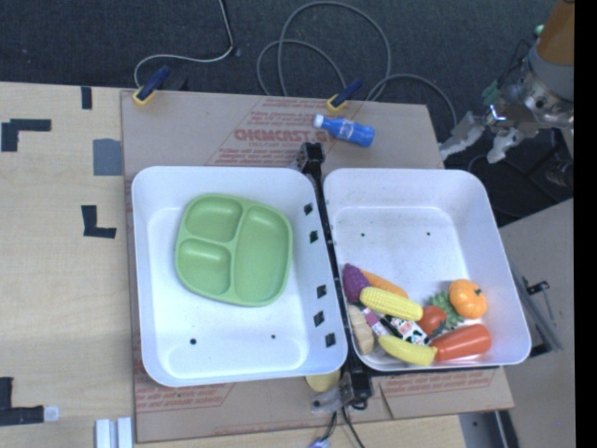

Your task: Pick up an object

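1. The tool (pixel 483 134) hangs spread and unladen past the right bin's (pixel 485 194) far right corner.
2. Toy foods, including a corn cob (pixel 390 302), crowd that bin's near side.
3. A green divided plate (pixel 233 248) lies in the left bin (pixel 149 278).

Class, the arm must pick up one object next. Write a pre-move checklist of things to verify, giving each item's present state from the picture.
1. Gripper free of any load: ok, nothing sits between its fingers.
2. Fingers spread ready to grasp: ok, they look open.
3. Gripper above a target: not ok, it hangs outside the right bin, past its far right corner.
4. Targets within the bin: ok, toy foods cluster at its near side.
5. Isolated target: not ok, corn touches its neighbours; the orange pumpkin looks the more exposed.
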Robot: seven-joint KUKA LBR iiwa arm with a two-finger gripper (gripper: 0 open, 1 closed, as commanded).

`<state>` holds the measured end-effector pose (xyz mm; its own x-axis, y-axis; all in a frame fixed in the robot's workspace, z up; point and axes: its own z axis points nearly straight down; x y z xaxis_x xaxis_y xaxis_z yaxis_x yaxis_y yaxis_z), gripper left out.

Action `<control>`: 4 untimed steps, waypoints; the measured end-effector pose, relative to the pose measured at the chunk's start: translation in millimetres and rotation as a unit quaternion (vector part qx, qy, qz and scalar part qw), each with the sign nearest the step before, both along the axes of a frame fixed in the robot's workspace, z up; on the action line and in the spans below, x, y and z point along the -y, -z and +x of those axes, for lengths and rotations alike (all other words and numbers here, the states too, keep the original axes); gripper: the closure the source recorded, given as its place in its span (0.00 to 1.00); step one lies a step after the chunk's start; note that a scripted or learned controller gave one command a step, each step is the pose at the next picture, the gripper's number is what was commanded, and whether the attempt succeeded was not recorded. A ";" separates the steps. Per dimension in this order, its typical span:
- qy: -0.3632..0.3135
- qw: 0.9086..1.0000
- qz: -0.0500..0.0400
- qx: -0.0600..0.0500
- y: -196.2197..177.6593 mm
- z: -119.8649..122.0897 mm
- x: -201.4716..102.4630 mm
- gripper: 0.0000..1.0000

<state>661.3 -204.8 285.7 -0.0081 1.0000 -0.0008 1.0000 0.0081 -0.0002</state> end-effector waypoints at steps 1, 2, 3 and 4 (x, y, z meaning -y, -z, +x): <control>0.005 1.000 0.002 -0.005 71.4 -61.2 -8.8 0.00; 0.006 1.000 0.002 -0.007 177.9 -109.2 16.8 0.00; 0.005 1.000 -0.002 0.004 199.7 -169.5 8.6 0.00; -0.001 1.000 0.001 0.004 191.0 -74.7 -43.7 0.00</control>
